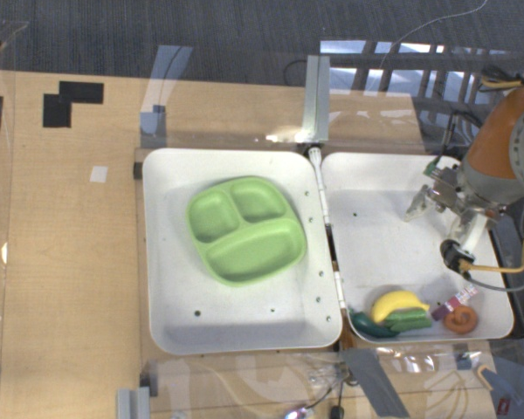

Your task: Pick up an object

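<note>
Above the right bin (pixel 367 234), gripper (pixel 430 201) spread wide, empty; banana (pixel 398 305) well below it, crowding the wall; likely miss.

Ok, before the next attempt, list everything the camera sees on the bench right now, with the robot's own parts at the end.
Shallow white plastic bin on the left: one, white, left half of the bench.
Shallow white plastic bin on the right: one, white, beside the first.
Light green divided plastic plate: one, three compartments, middle of the left bin.
Yellow toy banana: one, near edge of the right bin.
Dark green elongated toy vegetable: one, beside the banana.
Small orange ring-shaped toy: one, right bin's near right corner.
Small pink and purple piece: one, beside the ring; too small to identify.
Arm: grey with orange band, from the right.
Hand: over the right bin's far right.
</note>
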`<state>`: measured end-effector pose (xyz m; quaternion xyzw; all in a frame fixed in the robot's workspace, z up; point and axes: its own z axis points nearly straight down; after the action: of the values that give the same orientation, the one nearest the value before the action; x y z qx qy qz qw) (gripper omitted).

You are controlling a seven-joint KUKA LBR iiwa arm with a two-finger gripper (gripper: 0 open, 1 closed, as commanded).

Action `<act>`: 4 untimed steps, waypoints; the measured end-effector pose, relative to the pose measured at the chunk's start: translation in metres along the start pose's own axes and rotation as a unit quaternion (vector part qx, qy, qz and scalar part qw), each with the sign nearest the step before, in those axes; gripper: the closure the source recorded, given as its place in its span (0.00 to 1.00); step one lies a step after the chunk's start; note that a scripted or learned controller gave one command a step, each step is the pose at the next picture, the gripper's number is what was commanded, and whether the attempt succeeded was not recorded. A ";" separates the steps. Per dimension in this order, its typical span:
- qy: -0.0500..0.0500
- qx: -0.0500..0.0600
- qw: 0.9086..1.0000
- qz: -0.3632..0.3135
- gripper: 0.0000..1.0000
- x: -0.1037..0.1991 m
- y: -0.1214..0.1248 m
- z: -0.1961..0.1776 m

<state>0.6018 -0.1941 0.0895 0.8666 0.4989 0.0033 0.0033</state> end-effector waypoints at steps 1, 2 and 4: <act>0.002 -0.001 0.999 -0.044 0.00 0.057 -0.048 -0.001; 0.005 -0.004 0.999 -0.045 1.00 0.060 -0.047 -0.014; 0.000 0.002 0.999 -0.039 1.00 0.062 -0.095 -0.295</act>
<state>0.5479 -0.0920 0.3837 0.8468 0.5320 0.0021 0.0017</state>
